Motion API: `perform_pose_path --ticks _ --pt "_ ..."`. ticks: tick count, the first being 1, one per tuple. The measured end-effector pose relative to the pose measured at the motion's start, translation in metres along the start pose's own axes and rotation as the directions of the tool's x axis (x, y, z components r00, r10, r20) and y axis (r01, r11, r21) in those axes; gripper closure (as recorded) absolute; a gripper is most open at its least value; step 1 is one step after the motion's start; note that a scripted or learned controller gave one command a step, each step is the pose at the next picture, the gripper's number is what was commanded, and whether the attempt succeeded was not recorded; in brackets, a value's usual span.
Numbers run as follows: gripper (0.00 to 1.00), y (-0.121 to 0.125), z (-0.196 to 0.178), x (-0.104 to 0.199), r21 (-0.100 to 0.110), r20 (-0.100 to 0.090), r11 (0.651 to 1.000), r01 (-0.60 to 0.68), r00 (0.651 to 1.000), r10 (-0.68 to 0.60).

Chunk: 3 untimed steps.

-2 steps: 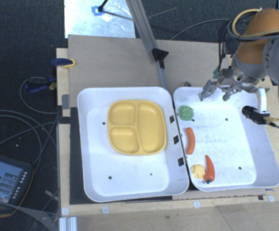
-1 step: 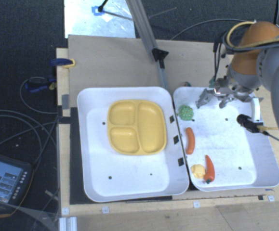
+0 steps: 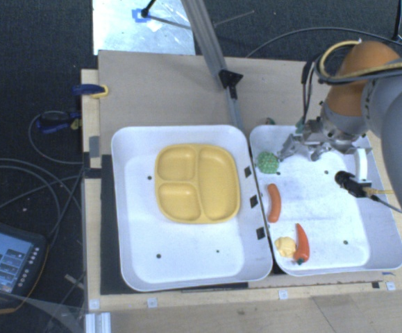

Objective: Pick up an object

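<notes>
The green broccoli-like piece lies in the right bin, close against its left wall near the upper corner. It sits at about 8 o'clock from the pincer, just beside the nearer fingertip but, as far as the view shows, not touching it. The pincer hangs over the upper part of that bin with its fingers spread wide and nothing between them.

The piece is small, roundish and knobbly, a mid green with a paler mottled surface.

On the far left, the left bin rests on the table and holds a yellow divided plate with three compartments, lying flat toward the bin's upper middle. The two bins touch along their shared edge.

In the right bin, at 6 o'clock from the green piece and a little apart from it, lies an orange-red sausage, its length running from 12 to 6 o'clock. Further toward 6 o'clock, near the bin's lower left corner, sits a small yellow lumpy piece, and touching its right side is a red-orange carrot-shaped piece with its tip pointing to 12 o'clock. Nothing lies between the pincer and the green piece; the bin wall stands just to that piece's left.
</notes>
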State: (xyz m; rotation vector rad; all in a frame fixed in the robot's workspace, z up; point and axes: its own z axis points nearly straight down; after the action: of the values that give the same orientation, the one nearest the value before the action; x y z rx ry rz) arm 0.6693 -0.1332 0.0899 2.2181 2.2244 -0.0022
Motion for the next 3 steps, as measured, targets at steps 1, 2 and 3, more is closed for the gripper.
perform_pose_path --ticks 1,2,3 --pt "1.00 0.002 -0.014 0.000 -0.006 0.001 1.000 0.001 1.000 -0.001" --pt "1.00 0.001 -0.058 -0.001 -0.007 -0.001 1.000 -0.001 1.000 0.001" --pt "1.00 0.003 -0.113 -0.001 -0.009 0.000 1.000 0.003 1.000 -0.003"
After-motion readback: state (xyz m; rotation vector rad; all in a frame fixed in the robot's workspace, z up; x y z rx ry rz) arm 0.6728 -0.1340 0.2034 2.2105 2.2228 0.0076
